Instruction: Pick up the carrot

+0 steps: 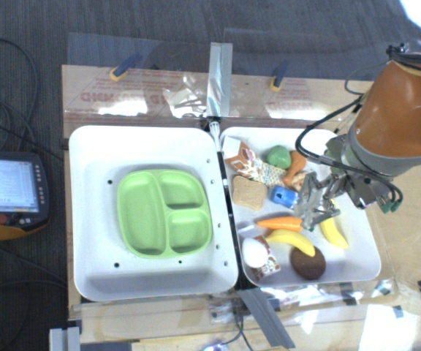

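The carrot (278, 224) is a short orange stick lying flat near the middle of the right bin (368, 265), pointing left to right. My gripper (314, 213) hangs just over the carrot's right end, reaching in from the right below the orange-banded wrist. Its fingers stand open, with nothing visibly between them. The carrot rests on the bin floor.
Crowding the carrot are a yellow banana (296, 243) just below it, a second banana (332, 232), a brown ball (308, 263), a white egg-like item (255, 253), a blue piece (283, 195), a tan slice (248, 193) and a green item (278, 156). The left bin holds a green divided plate (164, 212).
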`<act>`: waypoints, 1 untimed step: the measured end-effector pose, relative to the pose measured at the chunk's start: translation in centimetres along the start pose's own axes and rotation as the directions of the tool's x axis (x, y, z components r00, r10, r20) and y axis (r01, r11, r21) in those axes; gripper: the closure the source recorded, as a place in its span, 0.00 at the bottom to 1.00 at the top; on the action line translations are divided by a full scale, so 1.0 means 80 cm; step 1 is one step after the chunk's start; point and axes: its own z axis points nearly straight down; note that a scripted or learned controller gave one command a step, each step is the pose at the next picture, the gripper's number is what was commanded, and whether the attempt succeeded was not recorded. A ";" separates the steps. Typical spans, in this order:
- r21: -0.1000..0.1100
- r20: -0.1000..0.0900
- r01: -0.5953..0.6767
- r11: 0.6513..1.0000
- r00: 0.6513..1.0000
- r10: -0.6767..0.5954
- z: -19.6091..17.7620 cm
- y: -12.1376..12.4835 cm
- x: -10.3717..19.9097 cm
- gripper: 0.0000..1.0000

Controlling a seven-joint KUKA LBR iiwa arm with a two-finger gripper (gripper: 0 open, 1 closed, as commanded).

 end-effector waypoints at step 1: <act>0.000 -0.001 0.000 1.000 1.000 0.000 0.001 0.000 0.000 0.00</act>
